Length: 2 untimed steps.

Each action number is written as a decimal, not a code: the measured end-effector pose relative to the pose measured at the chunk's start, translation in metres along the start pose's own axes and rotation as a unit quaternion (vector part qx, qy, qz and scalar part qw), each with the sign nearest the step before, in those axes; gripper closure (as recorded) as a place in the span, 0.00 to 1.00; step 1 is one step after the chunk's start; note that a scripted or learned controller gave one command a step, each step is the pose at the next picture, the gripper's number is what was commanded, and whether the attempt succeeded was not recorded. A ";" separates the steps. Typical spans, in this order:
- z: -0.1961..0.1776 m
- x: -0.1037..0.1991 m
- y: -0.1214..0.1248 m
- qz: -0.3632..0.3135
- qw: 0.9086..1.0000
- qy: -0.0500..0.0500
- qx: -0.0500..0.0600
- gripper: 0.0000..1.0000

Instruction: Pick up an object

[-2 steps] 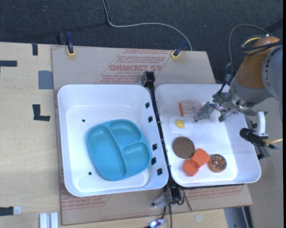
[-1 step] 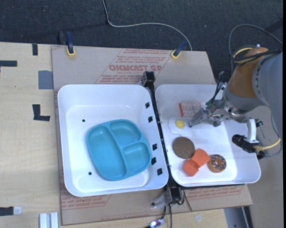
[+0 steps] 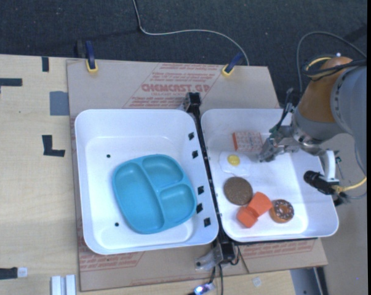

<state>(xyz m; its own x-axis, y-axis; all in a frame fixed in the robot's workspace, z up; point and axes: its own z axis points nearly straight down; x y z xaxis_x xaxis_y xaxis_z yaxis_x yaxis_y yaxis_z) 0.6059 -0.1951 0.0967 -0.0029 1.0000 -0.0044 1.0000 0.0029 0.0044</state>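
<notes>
The right bin (image 3: 308, 226) holds several small items: a pinkish packet with red edge (image 3: 247, 141), a fried egg toy (image 3: 232, 161), a brown round patty (image 3: 237, 190), an orange block (image 3: 254, 208) and a chocolate donut (image 3: 282, 211). My gripper (image 3: 266, 153) hangs low in the right bin, just right of the packet and the egg. Nothing shows between its fingers. The arm's grey body and orange band (image 3: 317, 100) rise to the right.
The left bin (image 3: 87, 165) holds a blue divided tray (image 3: 154, 192). A black divider with clips (image 3: 200, 165) runs between the bins. A white cable (image 3: 173, 29) loops at the back. Cardboard (image 3: 167, 85) lies under both bins.
</notes>
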 end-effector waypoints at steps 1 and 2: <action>-0.045 -0.007 -0.001 0.001 1.000 0.002 0.001 1.00; -0.103 -0.015 0.005 0.001 1.000 0.001 0.000 1.00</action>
<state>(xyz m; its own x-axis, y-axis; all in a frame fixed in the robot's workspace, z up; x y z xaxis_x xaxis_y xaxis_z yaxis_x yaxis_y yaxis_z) 0.6100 -0.2095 0.2001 -0.0015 1.0000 -0.0023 1.0000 0.0015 0.0048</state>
